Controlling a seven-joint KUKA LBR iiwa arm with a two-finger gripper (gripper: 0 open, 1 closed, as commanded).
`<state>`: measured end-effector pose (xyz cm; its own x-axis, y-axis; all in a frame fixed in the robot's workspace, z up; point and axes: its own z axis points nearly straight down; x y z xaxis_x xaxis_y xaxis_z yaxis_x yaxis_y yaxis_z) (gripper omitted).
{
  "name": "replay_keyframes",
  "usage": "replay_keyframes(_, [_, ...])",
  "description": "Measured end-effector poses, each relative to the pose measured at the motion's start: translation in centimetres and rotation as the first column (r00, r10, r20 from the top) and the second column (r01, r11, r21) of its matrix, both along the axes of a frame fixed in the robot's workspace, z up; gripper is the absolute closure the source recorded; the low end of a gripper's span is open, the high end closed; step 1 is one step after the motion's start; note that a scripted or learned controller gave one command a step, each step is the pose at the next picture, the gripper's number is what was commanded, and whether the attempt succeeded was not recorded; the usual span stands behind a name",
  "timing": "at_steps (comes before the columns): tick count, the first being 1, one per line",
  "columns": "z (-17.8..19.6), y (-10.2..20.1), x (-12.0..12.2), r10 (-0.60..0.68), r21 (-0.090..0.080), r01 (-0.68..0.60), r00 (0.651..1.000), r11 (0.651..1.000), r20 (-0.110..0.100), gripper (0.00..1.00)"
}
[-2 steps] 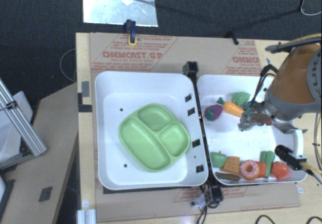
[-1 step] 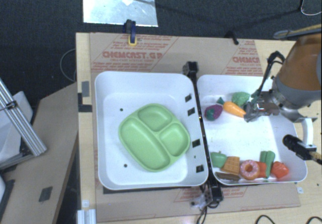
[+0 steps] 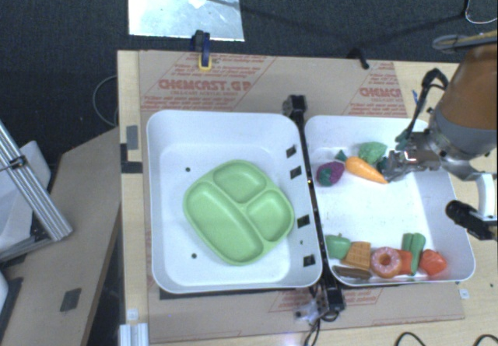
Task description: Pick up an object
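My gripper [image 3: 398, 162] hangs over the right bin [image 3: 389, 216], at its upper right, right next to the orange carrot [image 3: 365, 169] and a green leafy vegetable [image 3: 372, 152]. A purple toy [image 3: 331, 173] lies just left of the carrot. Along the bin's front edge sit a green piece [image 3: 338, 245], a waffle-like brown piece [image 3: 359, 254], a pink donut [image 3: 385, 261], a green pepper [image 3: 413, 244] and a red-orange item [image 3: 433, 262]. Nothing shows clearly between the fingers.
The left bin [image 3: 175, 150] holds a green divided plate [image 3: 238, 211]. A black divider with clips [image 3: 305, 189] runs between the bins. The arm's orange band and grey wrist [image 3: 471, 103] loom at the right edge.
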<state>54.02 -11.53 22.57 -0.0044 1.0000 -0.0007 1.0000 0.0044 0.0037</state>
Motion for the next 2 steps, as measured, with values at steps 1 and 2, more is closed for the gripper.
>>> replay_keyframes(1, [-1.1,4.8,-2.4,0.003,0.002,-0.003,1.0,1.0,-0.004,1.0])
replay_keyframes(2, [-1.1,8.9,-4.9,0.003,0.002,-0.003,1.0,1.0,-0.005,1.0])
